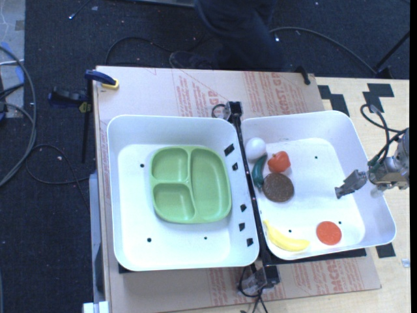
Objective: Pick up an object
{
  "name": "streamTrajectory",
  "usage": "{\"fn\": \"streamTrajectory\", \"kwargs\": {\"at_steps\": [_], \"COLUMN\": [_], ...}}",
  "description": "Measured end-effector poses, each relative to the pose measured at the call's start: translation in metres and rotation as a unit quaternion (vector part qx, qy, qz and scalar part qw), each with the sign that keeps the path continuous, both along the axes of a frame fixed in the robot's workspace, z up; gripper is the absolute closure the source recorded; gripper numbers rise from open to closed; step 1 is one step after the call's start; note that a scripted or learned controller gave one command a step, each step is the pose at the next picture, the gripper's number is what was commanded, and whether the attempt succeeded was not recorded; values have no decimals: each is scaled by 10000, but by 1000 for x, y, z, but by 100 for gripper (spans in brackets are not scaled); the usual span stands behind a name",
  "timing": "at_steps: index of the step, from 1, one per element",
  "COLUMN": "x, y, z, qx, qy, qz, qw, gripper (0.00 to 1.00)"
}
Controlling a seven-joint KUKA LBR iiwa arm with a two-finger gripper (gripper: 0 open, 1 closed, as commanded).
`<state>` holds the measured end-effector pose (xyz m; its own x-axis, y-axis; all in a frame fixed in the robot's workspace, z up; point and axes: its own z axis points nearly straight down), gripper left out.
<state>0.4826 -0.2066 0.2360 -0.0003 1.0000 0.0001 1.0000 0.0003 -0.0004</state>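
- At the right edge of the frame, the grey two-finger gripper (352,183) reaches over the right rim of the right shallow white bin (343,126); one dark finger points left and down over the bin floor, and whether the pincer is wide or narrow cannot be told. Nothing shows between its fingers.
- Below and left of it, near the bin's lower right, lies a flat round orange disc (329,233), apart from the gripper.
- Further left, a curved yellow toy banana (285,238) lies along the bin's lower left edge.
- Toward the bin's left side, a round brown cookie-like disc (278,188) sits just below a small red-orange toy fruit (279,162), with a dark teal curved piece (258,173) beside them.
- Just above those, a small white ball (254,148) rests near the divider between the bins.
- Left of centre in the frame, the left shallow white bin (130,135) holds a light green three-compartment plastic tray (191,184).
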Motion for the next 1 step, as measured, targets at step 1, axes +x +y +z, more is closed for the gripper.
{"fn": "streamTrajectory", "kwargs": {"at_steps": [1], "x": [-5], "y": [41], "z": [-2], "qx": [4], "qy": [1], "qz": [257], "qw": [9997], "gripper": [0]}}
